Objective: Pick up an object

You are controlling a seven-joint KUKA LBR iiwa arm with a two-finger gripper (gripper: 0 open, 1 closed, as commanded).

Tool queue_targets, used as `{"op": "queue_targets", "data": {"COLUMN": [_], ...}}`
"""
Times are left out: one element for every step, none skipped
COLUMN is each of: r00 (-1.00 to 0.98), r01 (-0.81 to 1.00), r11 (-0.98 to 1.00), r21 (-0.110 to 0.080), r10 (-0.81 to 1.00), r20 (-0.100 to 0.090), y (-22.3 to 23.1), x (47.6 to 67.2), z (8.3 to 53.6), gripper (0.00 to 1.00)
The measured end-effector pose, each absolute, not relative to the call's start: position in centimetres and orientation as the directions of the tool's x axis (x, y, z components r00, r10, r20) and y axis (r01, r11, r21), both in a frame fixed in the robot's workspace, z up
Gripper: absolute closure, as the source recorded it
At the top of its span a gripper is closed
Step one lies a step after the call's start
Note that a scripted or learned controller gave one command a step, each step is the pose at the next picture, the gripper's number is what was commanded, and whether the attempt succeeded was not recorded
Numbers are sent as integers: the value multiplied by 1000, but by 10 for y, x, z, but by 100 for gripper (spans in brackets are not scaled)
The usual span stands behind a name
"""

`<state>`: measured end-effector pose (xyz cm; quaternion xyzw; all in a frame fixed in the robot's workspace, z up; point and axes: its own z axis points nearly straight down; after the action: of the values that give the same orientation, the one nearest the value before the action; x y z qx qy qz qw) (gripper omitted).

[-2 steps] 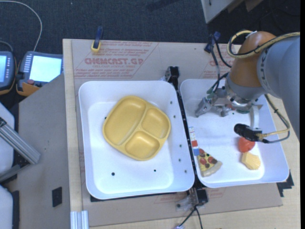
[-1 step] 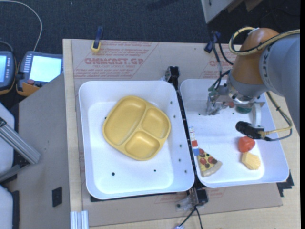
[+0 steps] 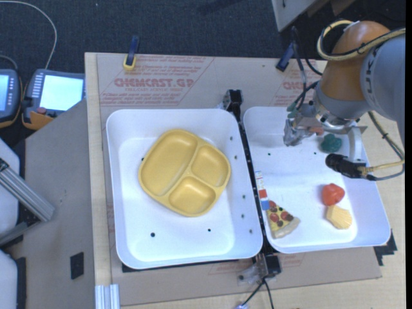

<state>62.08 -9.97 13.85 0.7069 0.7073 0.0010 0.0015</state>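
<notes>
Fingers [image 3: 291, 137] close together, empty

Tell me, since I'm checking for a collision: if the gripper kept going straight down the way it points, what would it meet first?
Probably the bare white floor of the right bin, near its back left corner. The gripper points down there; the green object lies off to the side. Depth is hard to judge.

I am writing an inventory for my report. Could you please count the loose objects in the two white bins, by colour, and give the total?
Yellow: 2, the divided plate in the left bin and a small yellow piece in the right bin
Red: 1, a round piece
Green: 1, a piece partly hidden beside the gripper
Multicoloured: 1, a pizza slice
Total: 5
</notes>
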Motion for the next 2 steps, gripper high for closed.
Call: {"op": "queue_targets", "data": {"r00": [-1,-1], "r01": [1000,1000], "r11": [1,1], "r21": [5,5], "r10": [1000,1000], "r20": [-1,-1], "y": [-99,-104], "x": [626,629], "z": [182,243], "gripper": [100,100]}}
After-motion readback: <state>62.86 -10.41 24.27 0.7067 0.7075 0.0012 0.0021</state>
